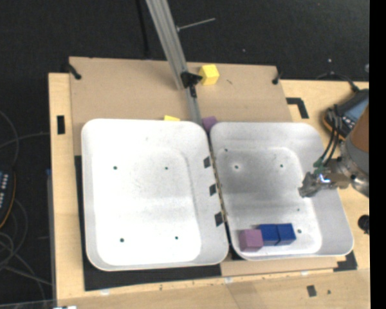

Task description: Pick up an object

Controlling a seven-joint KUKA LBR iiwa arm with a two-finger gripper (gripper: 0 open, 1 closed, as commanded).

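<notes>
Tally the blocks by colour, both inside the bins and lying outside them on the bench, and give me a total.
Yellow blocks: 2, one by the post and one at the left bin's far edge
Purple blocks: 2, one in the right bin and one between the bins' far corners
Blue blocks: 2, side by side in the right bin
Total: 6

The arm (357,140) is being seen at the right edge of the camera view, reaching in toward the left at about mid-height. Only its wrist end is being shown, with dark cabling looped along its upper side. The gripper (307,189) is being carried low at the tip, pointed down and to the left. Its tip is being rendered too small and blurred for more to be made out.
</notes>
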